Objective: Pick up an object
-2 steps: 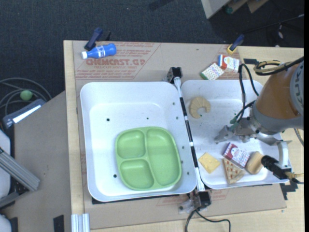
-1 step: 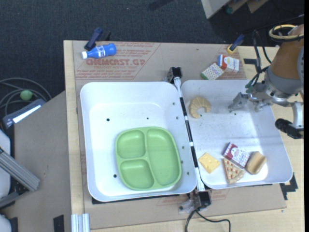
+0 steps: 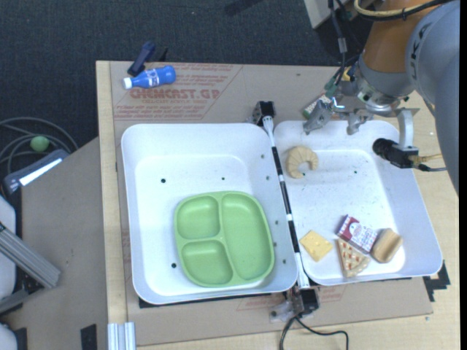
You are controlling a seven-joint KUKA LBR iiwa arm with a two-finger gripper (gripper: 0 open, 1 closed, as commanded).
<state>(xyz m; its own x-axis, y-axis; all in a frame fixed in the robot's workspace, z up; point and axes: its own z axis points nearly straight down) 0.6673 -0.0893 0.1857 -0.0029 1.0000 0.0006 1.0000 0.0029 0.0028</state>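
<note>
Nearest object: the croissant [image 3: 300, 160] lies in the right bin [image 3: 408, 217], just below the gripper and a little to its left as you look down; nothing touches it.
Gripper: the gripper [image 3: 334, 119] hangs over the far edge of that bin with its two fingers spread apart and nothing between them, so you should treat it as released and carrying nothing.
Progress: you have no pick yet. As far as the view shows, the arm is placed above the bin's back rim and the reach down, the closing and the lift are all left to do.
Other candidates: well away from the gripper, at the near end of the same bin, you have a cheese wedge [image 3: 316, 245], a pizza slice [image 3: 352, 258], a small red and white packet [image 3: 357, 232] and a bread roll [image 3: 386, 245] (the last three lie touching or nearly so, which I judge makes them the harder picks).
Left bin: far to the gripper's left, the left bin [image 3: 146, 159] holds a green divided plate [image 3: 222, 238], lying flat with three compartments.
Beyond the bins: a blue and white bottle [image 3: 150, 77] lies on its side on the bench, well off to the gripper's left and past the bins' back edge.
Likely target: you would expect the croissant, being closest and standing alone.
</note>
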